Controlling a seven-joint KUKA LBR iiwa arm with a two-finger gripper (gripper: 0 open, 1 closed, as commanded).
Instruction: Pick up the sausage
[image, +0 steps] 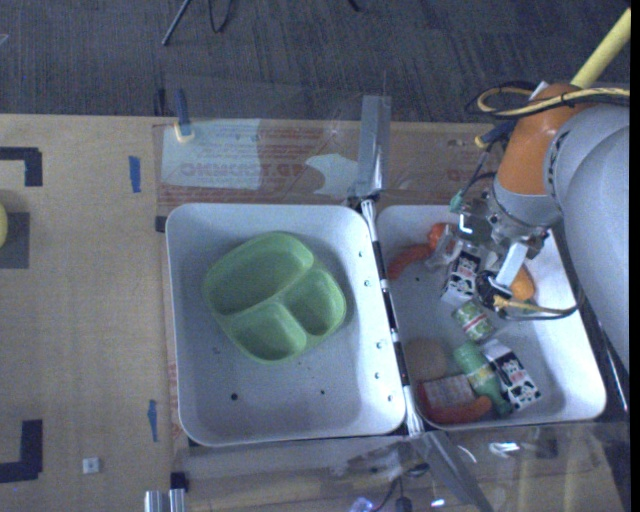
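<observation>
Two white bins sit side by side on the tabletop (80, 330). The sausage (405, 262) lies at the far left of the right bin (585, 400). The gripper (478, 268) hovers just right of it, jaws' state unclear. The left bin (200, 400) holds a green divided plate (275, 296).

A reddish-orange, smooth, elongated sausage (406, 261) lies flat in the right white bin. It rests near the bin's upper-left corner, angled slightly, close to the left wall.
</observation>
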